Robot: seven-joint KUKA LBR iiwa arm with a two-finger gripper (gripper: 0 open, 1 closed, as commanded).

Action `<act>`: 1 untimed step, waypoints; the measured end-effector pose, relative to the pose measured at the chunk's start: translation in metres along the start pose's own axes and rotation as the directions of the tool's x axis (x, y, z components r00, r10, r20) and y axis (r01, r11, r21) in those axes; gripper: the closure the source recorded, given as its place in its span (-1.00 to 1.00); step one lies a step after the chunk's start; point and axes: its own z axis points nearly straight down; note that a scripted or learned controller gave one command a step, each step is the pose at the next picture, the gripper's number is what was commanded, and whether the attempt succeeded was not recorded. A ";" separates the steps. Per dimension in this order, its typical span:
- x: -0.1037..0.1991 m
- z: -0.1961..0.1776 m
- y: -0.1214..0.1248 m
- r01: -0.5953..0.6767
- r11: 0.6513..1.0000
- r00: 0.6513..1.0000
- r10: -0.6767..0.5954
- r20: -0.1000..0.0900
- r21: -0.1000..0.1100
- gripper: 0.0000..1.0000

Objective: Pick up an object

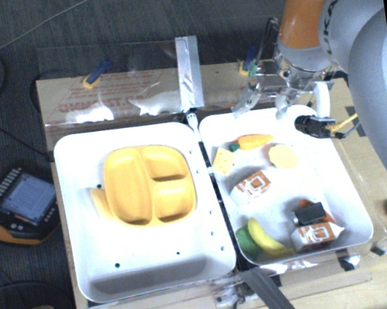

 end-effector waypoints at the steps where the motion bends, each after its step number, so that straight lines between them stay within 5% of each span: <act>1: -0.033 0.123 -0.004 0.103 0.995 0.995 -0.103 -0.001 -0.001 -1.00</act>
